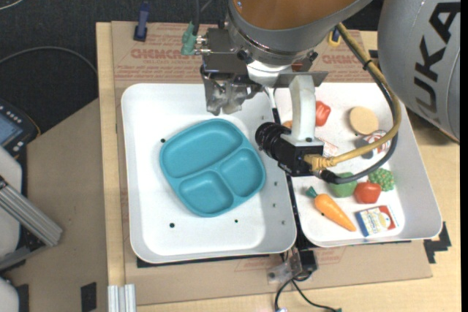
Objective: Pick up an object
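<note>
Table (110, 157): brown board top carrying 2 shallow white bins side by side. Left bin (142, 157): holds 1 teal divided plate (212, 166) with 3 compartments, lying flat near the bin's centre. Right bin (417, 186): holds several small toy foods, namely 1 orange carrot (334, 210) near the front edge, 1 red tomato (368, 192) just beside it, 1 green broccoli piece (382, 178) behind the tomato, 1 small printed carton (378, 220) at the front, 1 tan round biscuit (363, 120) toward the back, and 1 red piece (322, 113) next to the white wrist part. Claw (227, 100): hangs over the back edge of the left bin, just behind the teal plate, apart from it; nothing shows between its fingers; whether it is released or clenched cannot be told. Arm body and orange band cover the upper middle of the view.
</note>
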